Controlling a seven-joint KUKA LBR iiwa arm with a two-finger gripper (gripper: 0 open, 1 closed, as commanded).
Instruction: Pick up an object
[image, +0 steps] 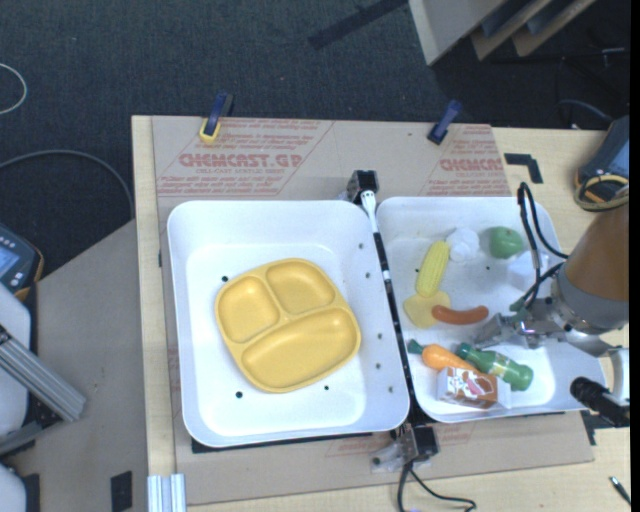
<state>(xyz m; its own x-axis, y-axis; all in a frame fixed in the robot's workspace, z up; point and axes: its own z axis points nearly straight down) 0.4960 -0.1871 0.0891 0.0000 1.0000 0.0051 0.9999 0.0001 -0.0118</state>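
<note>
claw (505, 328) blurred above green bottle (497, 365); grip state unclear, arm (600, 275) cut off.

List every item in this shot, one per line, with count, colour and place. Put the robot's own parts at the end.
bins: two, white, side by side on the bench
divided plate: one, yellow, left bin
corn cob: one, yellow, right bin, upper middle
sausage: one, orange-red, below the corn
carrot: one, orange, near the divider
bottle: one, green, lower right bin
packet: one, red and white, front edge
round item: one, green, top right
clamps: two, blue, board's far edge
end effector: one, grey, low beside the sausage
</note>
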